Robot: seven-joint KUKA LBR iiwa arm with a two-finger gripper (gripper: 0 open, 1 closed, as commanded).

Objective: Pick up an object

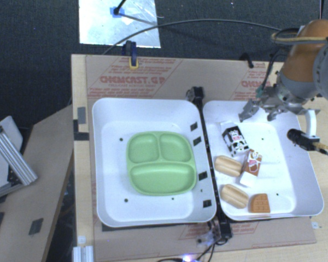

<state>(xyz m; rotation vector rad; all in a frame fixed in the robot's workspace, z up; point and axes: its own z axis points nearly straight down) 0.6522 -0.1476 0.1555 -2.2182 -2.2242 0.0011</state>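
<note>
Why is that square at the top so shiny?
In the camera view, the silvery sheet catches light and glares pale; the white bins look bright too, while the claw looks a bit blurry.

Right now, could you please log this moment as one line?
tool: open, above right bin, holding nothing | nearest: cow-print carton | tray: left bin

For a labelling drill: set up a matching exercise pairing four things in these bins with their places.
Things:
1. green divided plate
2. black-and-white carton
3. brown waffle
4. gripper

Places:
A. near edge of the right bin
B. above the right bin's far edge
C. middle of the left bin
D. far part of the right bin, by the divider

Pairs: 1-C, 2-D, 3-A, 4-B
</note>
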